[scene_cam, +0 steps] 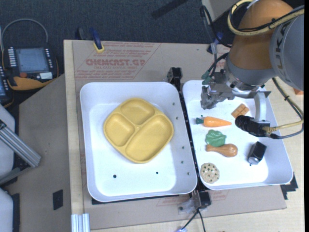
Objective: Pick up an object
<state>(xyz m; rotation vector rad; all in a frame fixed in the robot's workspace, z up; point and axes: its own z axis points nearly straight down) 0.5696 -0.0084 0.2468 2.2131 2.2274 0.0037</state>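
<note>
carrot (217,122) | long axis L-R, tip R, stem L | gripper (210,100) just above | jaws state unclear

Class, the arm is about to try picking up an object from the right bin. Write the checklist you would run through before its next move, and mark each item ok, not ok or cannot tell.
1. Gripper is over the right bin: ok.
2. Gripper is free of any load: cannot tell, its fingers are too small and dark to read.
3. A target lies close: ok, the carrot sits just below the gripper.
4. Carrot stands apart from the green toy: ok, a gap shows.
5. Drumstick is separate from the green toy: not ok, they touch.
6. Yellow divided plate in the left bin is out of the way: ok.
</note>
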